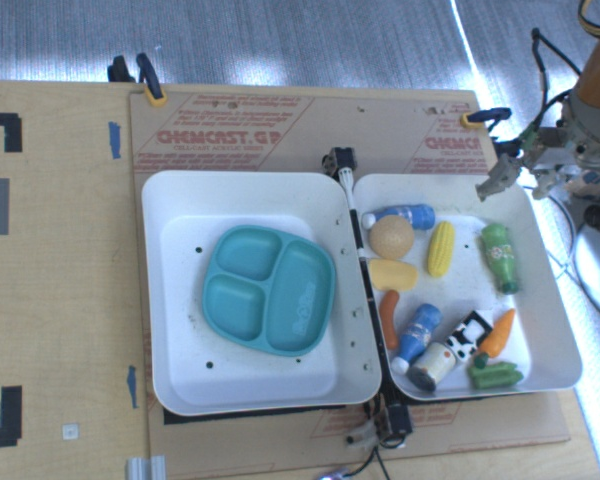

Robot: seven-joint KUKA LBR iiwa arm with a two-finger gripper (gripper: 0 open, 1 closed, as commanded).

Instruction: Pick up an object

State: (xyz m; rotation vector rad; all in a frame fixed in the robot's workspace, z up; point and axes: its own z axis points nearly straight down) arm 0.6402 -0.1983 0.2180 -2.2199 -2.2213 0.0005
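Two white bins (170,268) on a printed brown board (280,133).

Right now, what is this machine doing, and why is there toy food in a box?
You are looking down from a camera fixed above a bench. The grey thing at the right edge is a robot arm, and its gripper hangs over the top corner of the right bin. It holds nothing. That bin is full of toy food: a corn cob, a green bottle, a carrot, two blue bottles and more. The left bin holds a teal plate with three sections. The robot's job is to pick one toy up.
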